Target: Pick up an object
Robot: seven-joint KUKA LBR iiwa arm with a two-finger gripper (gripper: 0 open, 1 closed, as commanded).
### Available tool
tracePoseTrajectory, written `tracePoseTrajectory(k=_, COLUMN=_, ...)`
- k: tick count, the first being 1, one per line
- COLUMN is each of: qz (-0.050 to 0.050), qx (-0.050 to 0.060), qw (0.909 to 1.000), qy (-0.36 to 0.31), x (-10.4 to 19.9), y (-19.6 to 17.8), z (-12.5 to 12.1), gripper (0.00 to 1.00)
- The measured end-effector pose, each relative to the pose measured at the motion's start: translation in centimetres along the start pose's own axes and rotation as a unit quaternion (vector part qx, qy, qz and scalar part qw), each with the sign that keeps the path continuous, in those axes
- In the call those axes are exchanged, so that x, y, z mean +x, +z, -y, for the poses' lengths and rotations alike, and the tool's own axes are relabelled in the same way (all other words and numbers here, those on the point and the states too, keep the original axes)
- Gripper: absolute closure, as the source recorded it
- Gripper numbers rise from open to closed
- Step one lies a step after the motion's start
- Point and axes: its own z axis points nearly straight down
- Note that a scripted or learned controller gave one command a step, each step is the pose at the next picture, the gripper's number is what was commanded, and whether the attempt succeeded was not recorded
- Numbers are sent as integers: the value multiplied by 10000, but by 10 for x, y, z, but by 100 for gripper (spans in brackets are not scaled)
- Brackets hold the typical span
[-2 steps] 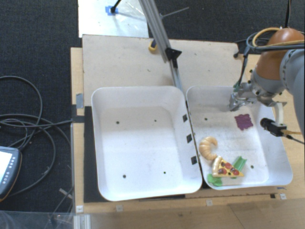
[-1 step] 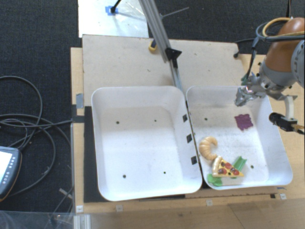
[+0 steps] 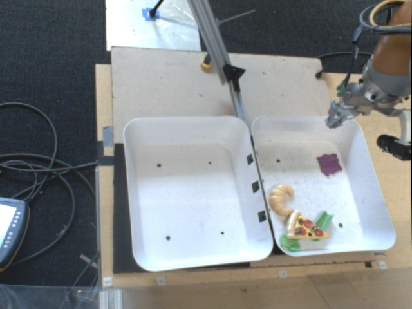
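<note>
Gripper (image 3: 336,116) of the grey arm (image 3: 386,76), seen at the upper right, hangs over the far rim of the right-hand shallow white bin (image 3: 376,195); whether it is apart or together cannot be told from this slanted overhead view, and nothing shows in its grasp. An orange band (image 3: 394,53) wraps the arm above the wrist.

Right bin contents: a purple, flat, roughly square soft piece (image 3: 329,164) lies in the far half, near the gripper but apart from it. A tan croissant-shaped toy (image 3: 282,199) lies by the bin's left wall. Just in front of it, touching or nearly touching, rests a toy pizza slice with red toppings (image 3: 306,227), lying over a green leafy piece (image 3: 322,221) near the front rim.

The left-hand shallow white bin (image 3: 138,192) stands beside the right one, their inner walls meeting along a line with small black marks.

Both bins sit on a pale board-covered bench (image 3: 167,82). A slanted metal pole (image 3: 212,34) crosses the bench from the top. Black cables (image 3: 45,166) lie on the dark floor at left, beside a screened handheld device (image 3: 9,227).
</note>
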Motion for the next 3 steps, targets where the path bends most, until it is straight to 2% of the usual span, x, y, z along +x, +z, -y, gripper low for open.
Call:
tracePoseTrajectory(k=1, qz=2, qx=-3, qw=10000, qy=-6, x=2, y=-66, z=-3, gripper=100)
tracePoseTrajectory(k=3, qz=-25, qx=46, qw=10000, qy=-24, x=113, y=-34, z=-3, gripper=100)
